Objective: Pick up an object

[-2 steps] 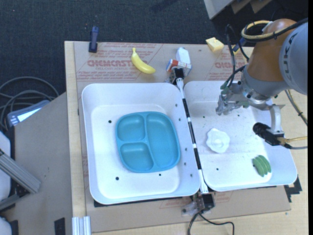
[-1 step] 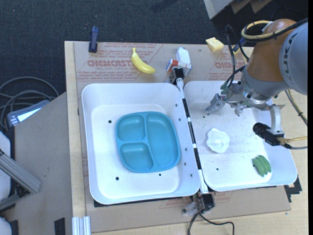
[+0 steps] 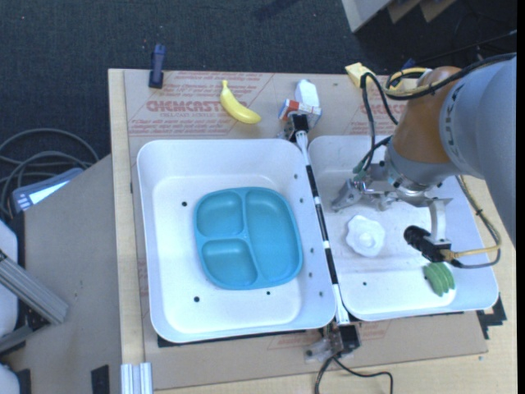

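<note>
Arm: grey arm reaches in from 3 o'clock, with its wrist over the upper half of the right bin.
Claw: gripper hangs low over the 10 o'clock part of the right bin. Released or clenched, cannot tell from this angle. No object seen in its grasp.
Nearest target: white lump on the bin floor, near the gripper at its 6 o'clock, seemingly apart from it.
Second target: green object at the bin's 5 o'clock corner, well apart from the gripper.
Left bin: blue divided plate lies flat at centre.
Off the bins: banana on the board, at 12 o'clock of the left bin.
Progress: early, by my read. Both right-bin objects rest on the floor and nothing is raised.
Left to do: line up on one object (the white lump looks closest), descend, grip, lift clear.
</note>
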Action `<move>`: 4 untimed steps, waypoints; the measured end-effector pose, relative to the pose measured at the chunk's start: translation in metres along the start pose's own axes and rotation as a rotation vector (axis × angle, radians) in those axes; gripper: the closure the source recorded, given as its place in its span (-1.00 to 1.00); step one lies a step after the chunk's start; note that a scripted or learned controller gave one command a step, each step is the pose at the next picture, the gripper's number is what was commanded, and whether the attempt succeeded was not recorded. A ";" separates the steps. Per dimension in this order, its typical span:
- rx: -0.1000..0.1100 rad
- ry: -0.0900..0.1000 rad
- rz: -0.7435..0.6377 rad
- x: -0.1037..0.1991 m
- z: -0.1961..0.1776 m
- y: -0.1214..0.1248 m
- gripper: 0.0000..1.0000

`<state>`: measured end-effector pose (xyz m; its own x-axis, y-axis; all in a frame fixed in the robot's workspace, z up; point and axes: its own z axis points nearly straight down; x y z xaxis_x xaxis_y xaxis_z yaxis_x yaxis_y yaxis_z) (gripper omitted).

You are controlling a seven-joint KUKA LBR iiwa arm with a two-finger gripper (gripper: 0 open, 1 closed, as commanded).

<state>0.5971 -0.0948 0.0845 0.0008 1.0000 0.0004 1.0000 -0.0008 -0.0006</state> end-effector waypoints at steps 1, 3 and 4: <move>-0.001 0.000 -0.001 0.000 -0.010 0.000 1.00; -0.004 -0.001 -0.001 0.001 -0.030 0.001 1.00; -0.006 -0.001 -0.002 0.001 -0.040 0.002 1.00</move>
<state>0.5988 -0.0936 0.1242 -0.0012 1.0000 -0.0007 1.0000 0.0012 0.0051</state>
